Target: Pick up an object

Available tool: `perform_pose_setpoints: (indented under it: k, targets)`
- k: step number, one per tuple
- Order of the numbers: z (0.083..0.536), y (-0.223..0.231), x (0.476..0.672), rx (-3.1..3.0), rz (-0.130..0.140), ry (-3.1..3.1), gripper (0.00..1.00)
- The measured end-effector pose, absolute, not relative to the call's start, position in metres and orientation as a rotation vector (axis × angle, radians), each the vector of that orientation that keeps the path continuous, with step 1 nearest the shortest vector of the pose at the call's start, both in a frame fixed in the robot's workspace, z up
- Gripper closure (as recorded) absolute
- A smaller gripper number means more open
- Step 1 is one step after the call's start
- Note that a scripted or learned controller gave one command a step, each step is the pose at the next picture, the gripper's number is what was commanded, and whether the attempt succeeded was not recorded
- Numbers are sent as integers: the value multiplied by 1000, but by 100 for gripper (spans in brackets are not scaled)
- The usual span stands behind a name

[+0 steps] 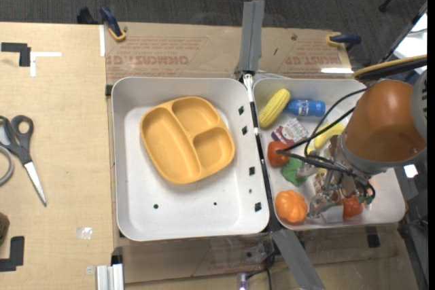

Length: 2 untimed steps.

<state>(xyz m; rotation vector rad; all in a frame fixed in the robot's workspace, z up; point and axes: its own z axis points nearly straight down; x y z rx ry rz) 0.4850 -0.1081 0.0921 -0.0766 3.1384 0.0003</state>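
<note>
Scissors (26, 153) lay on the bench (61, 227) at the far left of the frame. The left bin (122, 166) held a yellow divided plate (187, 139), lying at a slant toward the upper left of that bin.

The right bin (387, 217) held the loose items. A corn cob (274, 107) lay in its upper left corner, long axis running from lower left to upper right, with a blue bottle (306, 107) just beside it to the right. A red item (277, 153) sat at the bin's left wall, a green item (293, 172) below and right of it, and an orange pumpkin (291, 206) at the lower left of the bin.

The gripper (331, 199) hung low in the lower middle of the right bin, under the orange-banded wrist. Its opening could not be judged: cables and clutter masked the tips, and nothing was seen held.

The pumpkin was judged the nearest clear target. It lay just left of the gripper and slightly lower in the frame. A small red item (352, 207) sat just right of the gripper. The pumpkin being round, no long axis governed the approach
</note>
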Motion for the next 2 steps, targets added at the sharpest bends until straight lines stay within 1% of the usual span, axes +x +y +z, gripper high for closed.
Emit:
perform_pose_setpoints:
  k: [1, 2]
  targets:
    - [93, -96, 574, 132, -1, 3133, 0]
    - [93, -102, 648, 250, 0, 3133, 0]
